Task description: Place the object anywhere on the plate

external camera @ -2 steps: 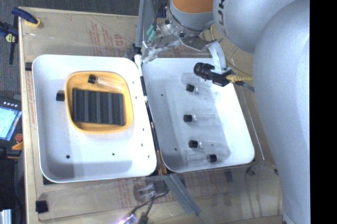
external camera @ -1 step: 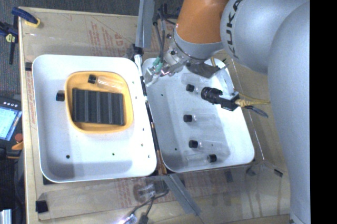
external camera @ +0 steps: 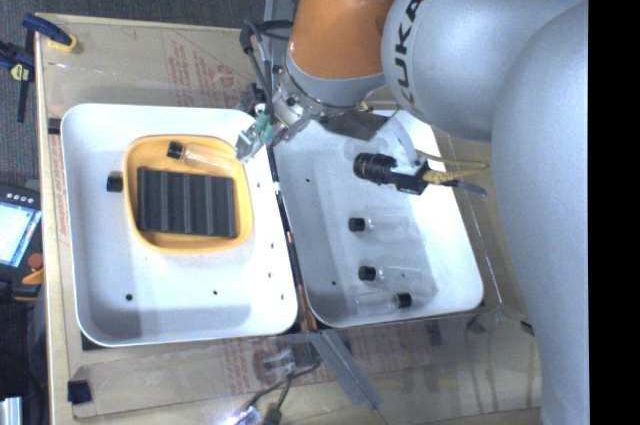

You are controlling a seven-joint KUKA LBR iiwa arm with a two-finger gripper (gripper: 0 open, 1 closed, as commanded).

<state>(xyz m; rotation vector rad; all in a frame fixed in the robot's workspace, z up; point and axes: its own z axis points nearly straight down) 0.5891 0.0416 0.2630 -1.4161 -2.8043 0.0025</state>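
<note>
Claw [external camera: 256, 137] position: low over the gap between the two bins, at the upper right corner of the plate [external camera: 150, 231]. Opening width and contents: cannot tell; hidden under the wrist and too small to resolve.

Task item: clear vial [external camera: 205, 153] with a black cap, lying flat along the plate's upper yellow rim, cap end away from the claw. Near end close to the claw tip; contact or clearance cannot be told. Judged as already resting on the plate, though on the raised rim rather than on the dark ribbed centre.

Surroundings: plate inside the left bin [external camera: 85, 303]; spare vials [external camera: 368, 273] in the right bin [external camera: 460, 283], well apart from the plate; both bins on the surface [external camera: 150, 43].

Hazards, as judged:
- Roll-off. Round body on a sloped rim; likely to roll outward into the left bin if nudged.
- Drag-out. If gripped or snagged at the near end, any lift or retreat toward the right bin pulls the vial off the plate.
- Collision. Claw close to the plate corner and the bin walls; sideways travel at this height risks shifting the plate.

Withdraw straight up. Verify the vial at rest on the plate before counting the task complete.
</note>
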